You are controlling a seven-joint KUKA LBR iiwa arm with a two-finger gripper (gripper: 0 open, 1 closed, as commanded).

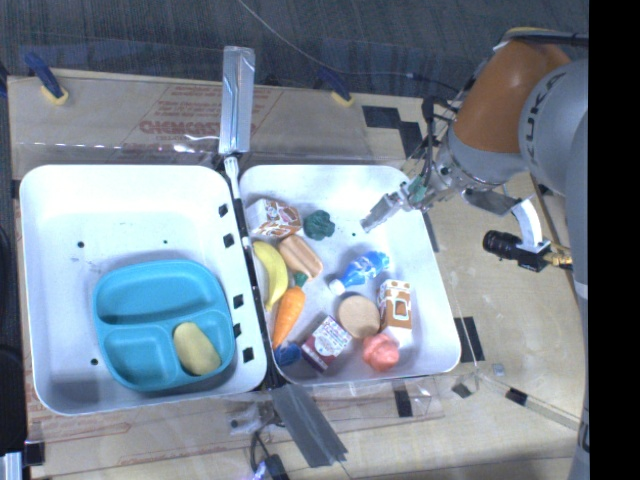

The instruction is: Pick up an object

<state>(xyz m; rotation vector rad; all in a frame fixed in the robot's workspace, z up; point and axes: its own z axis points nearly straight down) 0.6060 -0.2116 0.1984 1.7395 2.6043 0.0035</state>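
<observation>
The hand [385,211] is seen low over the upper right part of the right bin [440,313], reached in from the right on the grey arm [520,88] with its orange band. Whether the hand is spread or pressed together cannot be told; nothing can be seen between its tips.

Just to the left of the hand a dark green broccoli piece [319,224] is found, and further left a brown-and-white packet [274,218] lies against the bin's left wall. Below and to the left of the hand a hot dog bun [300,255], a banana [268,271] and a carrot [288,313] are laid close together. Almost straight below the hand a blue-and-white bottle [362,267] is seen, and beneath it a tan round disc [358,315], a small orange-and-white carton [397,304], a pink lump [379,351] and a dark red box [327,341].

Well to the left of the hand, in the left bin [60,198], a blue divided tray [150,298] is set, with a yellow potato-like piece [197,348] in its lower right compartment. Both bins are carried by the counter [500,368].
</observation>
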